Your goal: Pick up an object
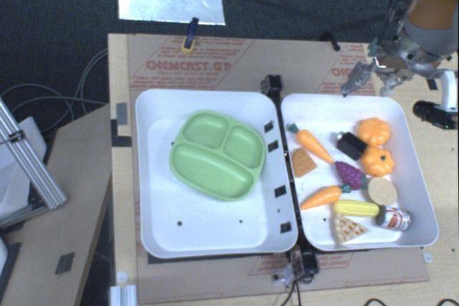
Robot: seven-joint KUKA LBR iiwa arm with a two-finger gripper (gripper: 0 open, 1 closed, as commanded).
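Pincer point(369, 81) apart, bare, above right bin's point(417, 154) far rim, 2 carrots point(313, 142), 2 pumpkins point(374, 131), corn point(356, 208) crowded below, green tray point(217, 154) in left bin point(154, 154)

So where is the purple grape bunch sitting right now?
The purple grape bunch lies mid right bin, below the black block and left of the lower orange pumpkin.

— Any writing you can read?

— Red print on the brown cardboard sheet point(215, 61) under the two bins. Above the left bin the largest line looks like "CHEMCAST" followed by a few characters I can't settle.

— Anything else?

— Smaller red lines around it and more red print at the right corner, all too blurred to read. The small can point(394, 218) has a label, also illegible.
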